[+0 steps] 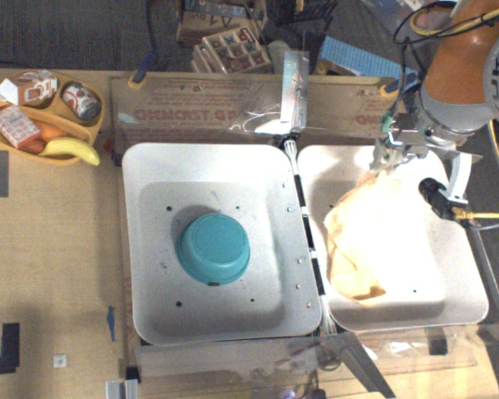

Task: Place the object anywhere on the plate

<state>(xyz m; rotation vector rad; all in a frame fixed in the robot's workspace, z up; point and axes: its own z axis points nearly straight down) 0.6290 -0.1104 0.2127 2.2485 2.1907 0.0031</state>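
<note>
The claw (391, 150) hangs over the far edge of the right bin (474, 306), and it is pinching the top corner of a pale, cream-coloured cloth (362, 239). The fingers look closed on that corner, though glare washes out the detail there. The cloth drapes down from the claw and spreads across the left half of the right bin, its lower end bunched on the bin floor near the front, where it turns a warmer yellow. The grey arm (466, 65) with its orange band reaches in from the right, above the bin's far right corner.

Over in the left bin (141, 189), a teal plate (214, 248) sits alone near the middle, looking like an upturned bowl, well apart from the cloth. A rail with clips runs between the two bins.

On the tabletop (50, 264), at the far left corner, there's a yellow tray (8, 135) holding a banana (71, 148), an orange fruit and small packets. A cardboard wall (200, 110) stands along the far edge behind the bins. Beyond it, the floor is cluttered with cables, a wire basket and boxes.
</note>
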